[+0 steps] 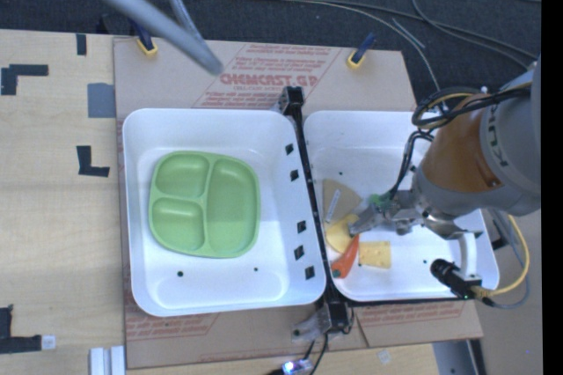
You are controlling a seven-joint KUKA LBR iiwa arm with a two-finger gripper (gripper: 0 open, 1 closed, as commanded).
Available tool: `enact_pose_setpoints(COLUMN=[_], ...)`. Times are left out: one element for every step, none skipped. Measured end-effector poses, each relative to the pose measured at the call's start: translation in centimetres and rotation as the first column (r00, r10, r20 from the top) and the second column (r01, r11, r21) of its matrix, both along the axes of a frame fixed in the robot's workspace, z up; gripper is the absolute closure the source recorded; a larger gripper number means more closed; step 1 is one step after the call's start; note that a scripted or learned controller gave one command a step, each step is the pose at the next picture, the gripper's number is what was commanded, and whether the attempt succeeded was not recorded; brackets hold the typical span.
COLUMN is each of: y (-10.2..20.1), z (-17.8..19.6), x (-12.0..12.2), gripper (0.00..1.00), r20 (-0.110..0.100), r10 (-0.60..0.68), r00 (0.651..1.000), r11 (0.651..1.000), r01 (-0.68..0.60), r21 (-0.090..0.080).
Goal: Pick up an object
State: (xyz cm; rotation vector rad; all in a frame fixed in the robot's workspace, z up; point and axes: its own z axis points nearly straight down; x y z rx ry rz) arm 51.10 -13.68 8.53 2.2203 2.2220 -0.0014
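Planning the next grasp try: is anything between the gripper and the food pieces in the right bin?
Nothing visible is in the way. The gripper sits low in the right bin, right at the pile: orange carrot-like piece, yellow pieces and a tan wedge.

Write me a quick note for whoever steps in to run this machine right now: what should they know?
Gripper: low in the right bin, over the food pile; whether it grips anything cannot be told.
Things: yellow round piece, orange carrot and yellow cube lie together near the divider. Green plate sits in the left bin.
Done: arm is down at the pile.
Left: grip one item and lift it.
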Motion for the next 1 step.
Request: enact_pose_setpoints(y=[0.00], z=[1.13], x=[0.05], gripper=[1.00], r20=[0.002], r10=[0.000], r00=[1.000], r11=[1.000], r01=[0.000], r21=[-0.001])
